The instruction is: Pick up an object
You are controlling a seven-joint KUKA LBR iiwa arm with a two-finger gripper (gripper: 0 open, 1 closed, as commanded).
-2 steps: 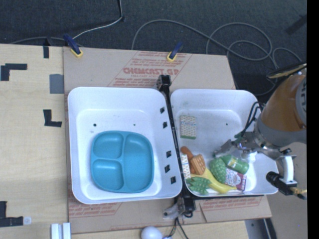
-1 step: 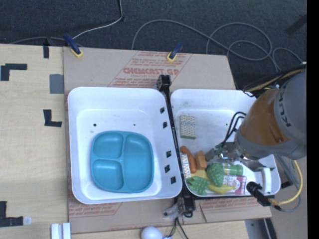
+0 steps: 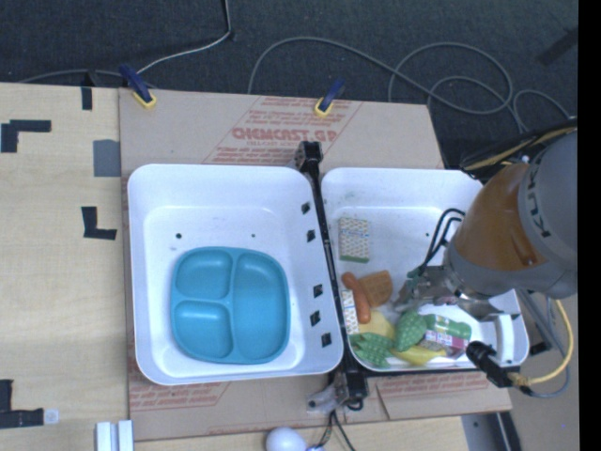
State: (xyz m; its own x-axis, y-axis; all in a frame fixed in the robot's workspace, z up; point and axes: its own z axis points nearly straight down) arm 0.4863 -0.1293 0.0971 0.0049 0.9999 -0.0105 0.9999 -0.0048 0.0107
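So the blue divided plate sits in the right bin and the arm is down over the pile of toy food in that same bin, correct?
Not quite. The camera view shows the blue divided plate in the left bin, by itself. The rest holds: the arm is down over the pile of toy food in the right bin.

Even, fairly bright overhead light falls on the bench, with no single strong source. The left bin (image 3: 150, 252) and right bin (image 3: 404, 191) show their white walls close to blown out, with mild glare along the rims. Shadows are soft and short, lying just beneath the arm (image 3: 516, 228) and under the blue tray (image 3: 230, 305). The frame is low in resolution and slightly soft; the small things beside the gripper (image 3: 418, 294) blur together, and the dark floor at the top looks grainy
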